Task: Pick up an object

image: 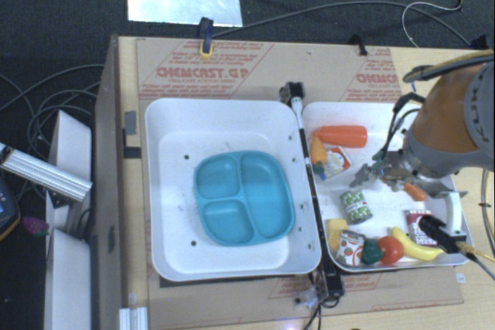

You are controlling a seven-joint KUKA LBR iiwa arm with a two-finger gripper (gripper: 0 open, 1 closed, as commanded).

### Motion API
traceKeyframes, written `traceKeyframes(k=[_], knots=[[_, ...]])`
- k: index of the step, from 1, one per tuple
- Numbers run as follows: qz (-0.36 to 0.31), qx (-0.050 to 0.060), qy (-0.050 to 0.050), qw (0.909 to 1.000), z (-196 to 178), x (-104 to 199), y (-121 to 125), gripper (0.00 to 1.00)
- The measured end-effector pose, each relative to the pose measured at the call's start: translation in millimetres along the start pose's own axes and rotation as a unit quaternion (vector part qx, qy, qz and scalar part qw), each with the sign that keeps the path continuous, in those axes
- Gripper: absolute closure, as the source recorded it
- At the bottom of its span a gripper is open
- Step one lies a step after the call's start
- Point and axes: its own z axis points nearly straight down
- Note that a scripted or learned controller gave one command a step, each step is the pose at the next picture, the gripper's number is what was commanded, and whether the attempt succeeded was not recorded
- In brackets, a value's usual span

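My gripper [377,175] hangs over the middle of the right bin [363,113], under the grey wrist and orange band of the arm. Just below and left of it lies a small green can [356,206]. An orange carrot [340,136] lies at the bin's far side, with a white packet [333,162] next to it. Along the near edge sit a yellow piece [335,228], a red and white can [349,247], a green item [373,250], a red tomato [391,249], a banana [418,248] and a red and white box [421,222]. Nothing shows held in the gripper.
The left bin [166,166] holds a blue divided plate [244,197]. A black divider rail [306,182] runs between the two bins. Cables trail across the floor behind the bench and at the left.
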Motion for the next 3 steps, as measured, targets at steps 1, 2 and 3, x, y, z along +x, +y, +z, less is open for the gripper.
traceKeyframes(k=[1,2,3], knots=[[-0.002,0.002,0.001,1.0,35,30,-6,0.0],[-0.001,0.001,0.001,1.0,35,30,-5,0.0],[-0.002,-0.001,0.0,1.0,-8,24,97,0.0]])
